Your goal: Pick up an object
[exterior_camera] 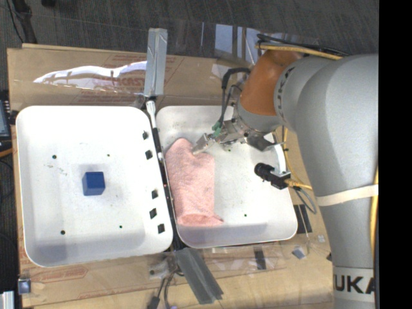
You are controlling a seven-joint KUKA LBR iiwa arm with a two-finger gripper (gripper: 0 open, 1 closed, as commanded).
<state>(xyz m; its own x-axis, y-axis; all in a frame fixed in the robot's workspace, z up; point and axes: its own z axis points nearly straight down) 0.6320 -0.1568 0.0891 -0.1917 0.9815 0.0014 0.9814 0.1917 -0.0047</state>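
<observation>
Dark carpet surrounds a cardboard-topped desk (77,69) carrying two white bins side by side, so you have little clutter to worry about beyond the bins themselves. The left bin (38,172) holds a small blue cube (94,183), sitting alone and well apart from the walls. The right bin (257,205) holds a pink cloth (192,185), laid lengthwise just beside the divider. Your end effector (207,141) hangs low over the right bin at the cloth's upper end, touching or nearly touching it; how far it is open, you cannot tell from here, and nothing visibly sits in its grip. The risk, as I judge it, lies in the cloth: it is limp, so a close there may catch only a thin fold that slips out on the lift, or pinch nothing at all. Because the cloth lies against the bin wall, a slightly offset descent could also strike the divider.
</observation>
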